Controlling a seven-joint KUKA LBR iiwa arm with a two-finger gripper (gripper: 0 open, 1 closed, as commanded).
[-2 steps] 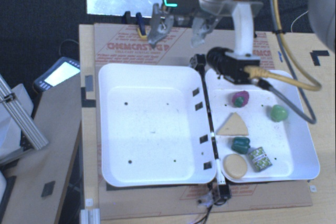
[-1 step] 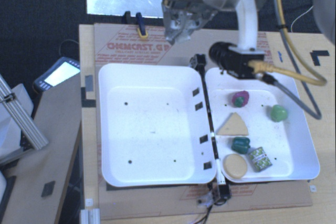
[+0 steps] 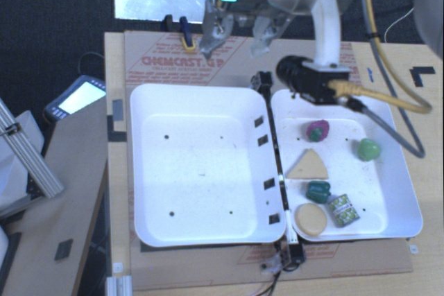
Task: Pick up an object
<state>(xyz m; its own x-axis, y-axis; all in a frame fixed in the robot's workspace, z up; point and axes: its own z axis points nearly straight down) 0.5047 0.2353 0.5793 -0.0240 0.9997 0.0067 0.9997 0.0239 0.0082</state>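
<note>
My gripper (image 3: 236, 37) hangs high above the bench's far edge, behind the two bins, with its two fingers spread apart and nothing between them. In the right bin (image 3: 395, 177) lie several small objects: a magenta and green round piece (image 3: 318, 129), a green ball (image 3: 368, 148), a tan wedge (image 3: 309, 166), a dark green block (image 3: 318, 191), a green patterned packet (image 3: 343, 210) and a pale yellow disc (image 3: 311, 218). All of them rest well below and to the right of the gripper.
The left bin (image 3: 201, 163) sits beside the right one, joined by a dark clip strip (image 3: 270, 156). A black camera mount (image 3: 309, 80) with a yellow cable (image 3: 381, 99) overhangs the right bin's far edge. A tablet (image 3: 76, 99) lies at the left.
</note>
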